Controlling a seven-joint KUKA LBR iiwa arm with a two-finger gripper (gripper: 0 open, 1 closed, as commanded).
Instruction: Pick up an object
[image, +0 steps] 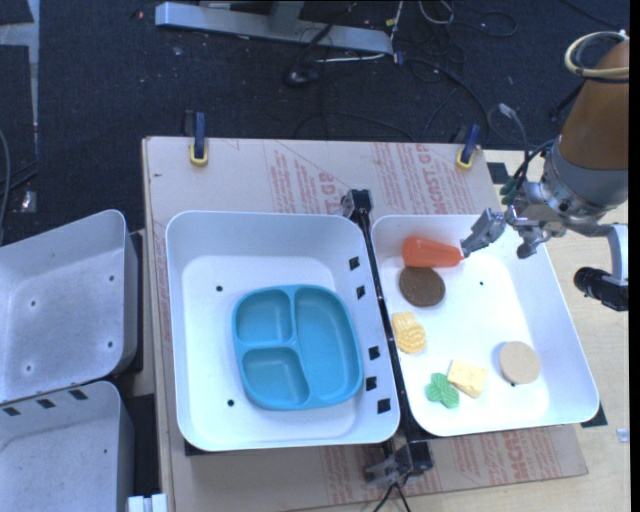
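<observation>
Orange carrot-shaped toy (432, 252) is seen lying at the back of the right white bin (560, 340), its tip touching the gripper (476, 238), whose state cannot be told. Just beside lies a brown round patty (422, 287); farther forward, yellow corn (408, 332), a cheese wedge (467, 378), a green leaf (442, 391), a tan disc (518, 363). A blue divided tray (296, 346) occupies the left bin (200, 250).

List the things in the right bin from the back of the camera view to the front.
Orange carrot → brown patty → yellow corn → tan disc → yellow cheese wedge → green leafy piece.
</observation>
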